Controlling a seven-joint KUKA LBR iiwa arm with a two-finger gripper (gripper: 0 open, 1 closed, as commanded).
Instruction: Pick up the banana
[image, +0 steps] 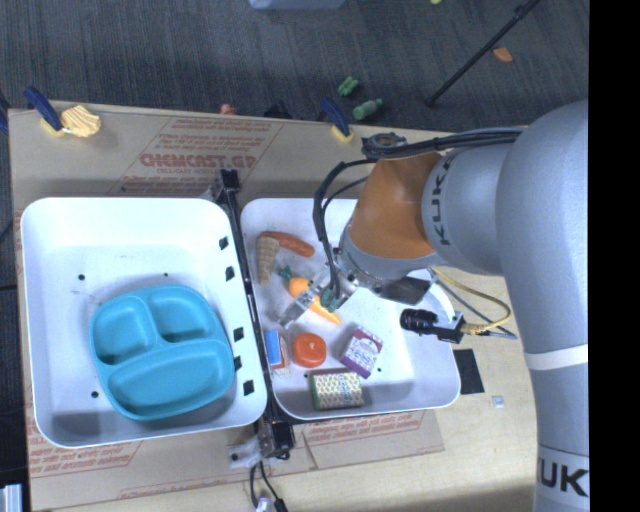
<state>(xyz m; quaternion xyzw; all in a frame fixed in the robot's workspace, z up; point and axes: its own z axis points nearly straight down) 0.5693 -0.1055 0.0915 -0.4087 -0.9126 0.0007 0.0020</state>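
Note:
In the right bin (405, 360), a yellow-orange elongated piece (300, 288) lies near the middle, and I take it for the banana. Its lower end runs into a deeper orange part (323, 312). My gripper (326, 293) hangs directly over this piece, low in the bin, and the wrist and orange band (400, 205) cover much of what lies beneath. I cannot make out whether the gripper touches the piece. The arm comes in from the right.
The right bin also holds a bun-like item (283, 243), an orange round fruit (309, 348), a purple packet (361, 351), a patterned box (335, 388) and a blue item (273, 348). A blue divided plate (160, 350) lies in the left bin (60, 230).

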